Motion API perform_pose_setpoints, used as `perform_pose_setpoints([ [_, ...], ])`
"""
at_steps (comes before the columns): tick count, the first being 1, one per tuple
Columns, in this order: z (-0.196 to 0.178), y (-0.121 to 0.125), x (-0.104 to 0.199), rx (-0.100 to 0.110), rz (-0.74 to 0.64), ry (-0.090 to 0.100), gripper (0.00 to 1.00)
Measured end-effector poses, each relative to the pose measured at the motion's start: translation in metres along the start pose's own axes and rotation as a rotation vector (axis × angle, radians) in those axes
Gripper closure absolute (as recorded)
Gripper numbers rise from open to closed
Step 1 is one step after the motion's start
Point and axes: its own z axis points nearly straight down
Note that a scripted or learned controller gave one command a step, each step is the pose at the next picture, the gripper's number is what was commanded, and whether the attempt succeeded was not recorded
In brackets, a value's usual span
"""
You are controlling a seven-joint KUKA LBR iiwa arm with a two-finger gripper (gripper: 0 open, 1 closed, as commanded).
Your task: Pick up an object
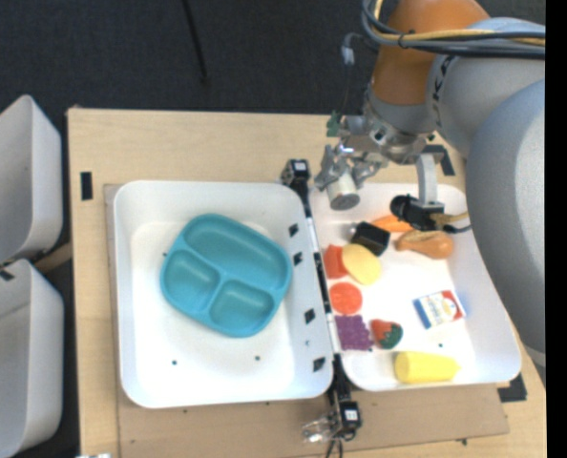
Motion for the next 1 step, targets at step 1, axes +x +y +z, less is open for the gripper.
perform_pose_setpoints([
  [1, -0.0026, 0.0055, 0.0042, -0.003, -0.003, 0.000, 1.00],
])
